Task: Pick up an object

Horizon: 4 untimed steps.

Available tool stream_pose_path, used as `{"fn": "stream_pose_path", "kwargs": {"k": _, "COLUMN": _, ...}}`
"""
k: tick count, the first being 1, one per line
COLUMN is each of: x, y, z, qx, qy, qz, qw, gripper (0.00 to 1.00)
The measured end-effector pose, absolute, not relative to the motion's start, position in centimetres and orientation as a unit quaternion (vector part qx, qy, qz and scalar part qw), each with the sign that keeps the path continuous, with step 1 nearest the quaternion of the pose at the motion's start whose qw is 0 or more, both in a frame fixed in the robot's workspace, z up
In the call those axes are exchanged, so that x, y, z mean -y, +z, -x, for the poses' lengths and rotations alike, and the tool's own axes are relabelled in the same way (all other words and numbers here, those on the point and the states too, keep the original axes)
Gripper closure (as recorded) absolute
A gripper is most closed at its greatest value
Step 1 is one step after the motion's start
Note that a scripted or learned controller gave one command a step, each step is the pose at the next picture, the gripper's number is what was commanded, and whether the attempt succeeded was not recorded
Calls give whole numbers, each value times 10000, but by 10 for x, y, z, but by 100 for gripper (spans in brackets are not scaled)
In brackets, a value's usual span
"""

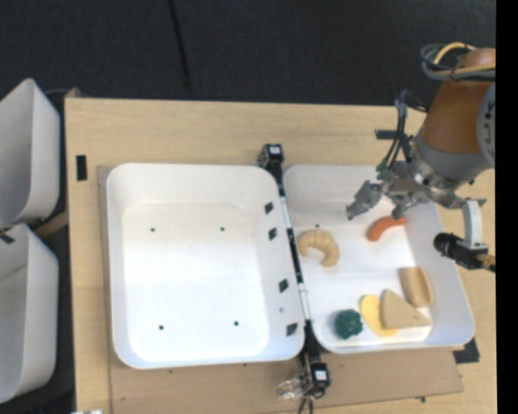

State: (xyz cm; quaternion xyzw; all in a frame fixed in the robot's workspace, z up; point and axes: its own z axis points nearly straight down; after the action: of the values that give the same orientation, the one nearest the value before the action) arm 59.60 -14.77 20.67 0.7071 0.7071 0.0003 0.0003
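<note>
- The gripper (pixel 382 201) hangs over the upper part of the right bin (pixel 328 184), its fingers spread apart with nothing between them.
- Just beside the gripper lies an orange carrot-shaped piece (pixel 384 228), long axis slanting from lower left to upper right, near the bin's right wall.
- A croissant (pixel 319 246) sits near the divider between the bins, with bare floor on all sides.
- A green lump (pixel 349 323), a yellow disc (pixel 371 313), a tan wedge (pixel 402 312) and a bread roll (pixel 416 285) crowd the bin's lower right corner.
- The left bin (pixel 190 261) offers open white floor.
</note>
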Motion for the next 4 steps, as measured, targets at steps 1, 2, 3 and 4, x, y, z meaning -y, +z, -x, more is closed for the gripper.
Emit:
{"fn": "stream_pose_path", "kwargs": {"k": 1, "x": 100, "y": 95, "z": -553, "qx": -7079, "qy": -21, "qz": -7063, "qw": -34, "gripper": 0}}
{"fn": "stream_pose_path", "kwargs": {"k": 2, "x": 160, "y": 223, "z": -523, "qx": -7053, "qy": 19, "qz": -7089, "qw": 63, "gripper": 0}}
{"fn": "stream_pose_path", "kwargs": {"k": 3, "x": 234, "y": 342, "z": -532, "qx": -7056, "qy": 17, "qz": -7086, "qw": 99, "gripper": 0}}
{"fn": "stream_pose_path", "kwargs": {"k": 4, "x": 186, "y": 534, "z": -554, "qx": -7093, "qy": 49, "qz": -7048, "qw": 99, "gripper": 0}}
